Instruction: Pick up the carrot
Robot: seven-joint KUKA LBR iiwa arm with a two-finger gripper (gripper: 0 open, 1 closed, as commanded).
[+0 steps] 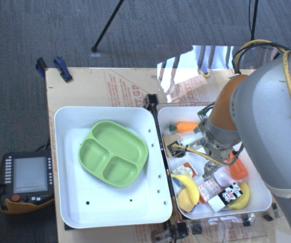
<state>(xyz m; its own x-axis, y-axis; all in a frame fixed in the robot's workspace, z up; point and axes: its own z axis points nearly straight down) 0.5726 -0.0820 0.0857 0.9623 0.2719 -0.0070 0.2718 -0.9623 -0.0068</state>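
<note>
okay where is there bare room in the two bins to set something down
Left bin: bare floor between the green plate and the near wall. Right bin: crowded, with carrot, bananas, packets and the arm's gripper.

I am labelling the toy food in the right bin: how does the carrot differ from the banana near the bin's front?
Colour: the carrot is orange with a green end; the banana is yellow.
Shape: the carrot is straight, the banana is curved.
Place: the carrot lies at the far side of the right bin, the banana at the near side.
Both lie flat in that bin, apart from each other.
</note>
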